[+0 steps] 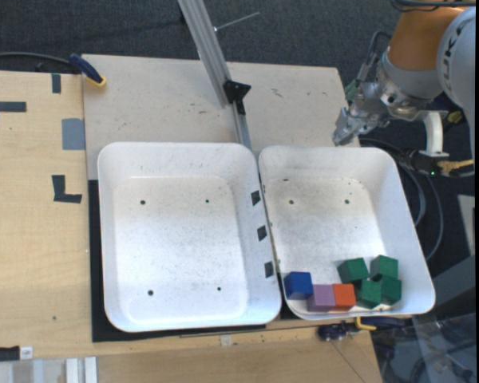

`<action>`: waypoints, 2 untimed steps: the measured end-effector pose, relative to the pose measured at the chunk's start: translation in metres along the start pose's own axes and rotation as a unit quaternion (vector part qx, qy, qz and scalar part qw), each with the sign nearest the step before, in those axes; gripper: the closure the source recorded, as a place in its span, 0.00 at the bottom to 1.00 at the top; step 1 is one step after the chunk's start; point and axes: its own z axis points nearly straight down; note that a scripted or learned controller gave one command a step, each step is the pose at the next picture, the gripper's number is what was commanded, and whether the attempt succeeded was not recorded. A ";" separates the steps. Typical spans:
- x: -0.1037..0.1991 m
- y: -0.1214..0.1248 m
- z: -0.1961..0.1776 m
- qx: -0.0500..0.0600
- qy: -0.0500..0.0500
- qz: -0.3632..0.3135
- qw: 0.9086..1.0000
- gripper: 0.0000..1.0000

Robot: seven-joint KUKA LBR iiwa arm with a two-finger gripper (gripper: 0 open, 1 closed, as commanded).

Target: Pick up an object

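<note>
Two white bins are seen on the tabletop (32, 214). The end effector (347, 128) is poised beyond the right bin (327, 214)'s far rim; its opening cannot be told. Well apart, in the near corner, small blocks are clustered: green cubes (371, 279), blue (298, 284), purple (324, 296), orange (344, 295).

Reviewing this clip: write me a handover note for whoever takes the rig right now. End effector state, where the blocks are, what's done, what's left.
End effector: above the right bin's far rim, carrying nothing that I can see; finger state unclear.
Blocks: all in the right bin's near corner, clustered: blue block, purple block, orange block, green blocks.
Left bin: bare white floor.
Done: no pick yet.
Left: move down to the cluster, grasp one block, lift it.
</note>
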 end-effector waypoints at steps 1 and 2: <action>0.053 -0.014 0.014 0.001 0.001 -0.001 1.000 1.00; 0.107 -0.042 0.020 0.001 0.001 -0.001 1.000 1.00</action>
